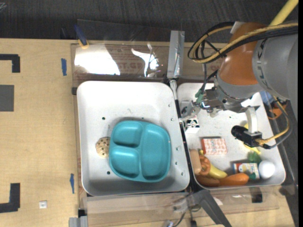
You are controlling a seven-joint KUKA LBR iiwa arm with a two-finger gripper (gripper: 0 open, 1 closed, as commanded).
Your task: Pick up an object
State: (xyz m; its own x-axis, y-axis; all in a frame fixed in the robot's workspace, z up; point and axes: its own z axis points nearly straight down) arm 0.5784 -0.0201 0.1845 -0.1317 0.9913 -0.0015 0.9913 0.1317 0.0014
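The grey arm with its orange band (241,56) reaches in from three o'clock and hangs over the upper part of the right shallow white plastic bin (279,171), its hand (204,103) near that bin's ten o'clock corner, close beside the wall shared with the left shallow white plastic bin (90,126); whether the hand is released or clenched I cannot tell, since the wrist body hides that part, and nothing shows as grasped. The likely things to pick lie crowded along the right bin's six o'clock edge: a small red-and-white patterned flat box (214,146), a yellow toy banana (215,171), an orange toy carrot (226,179), a small bottle with a green cap and red label (247,168) and a white ball (267,169), with a small black-and-white piece (191,123) near the dividing wall at nine o'clock. The hand looks well apart from that cluster, so a descent from here would probably meet bare bin floor or clip the wall. If it moves to the pile, the touching items could be pushed aside or two caught at once, and the round ball could roll off. The turquoise divided plastic plate (140,149) and the speckled round cookie (102,146) at its nine o'clock sit in the left bin, across the wall.
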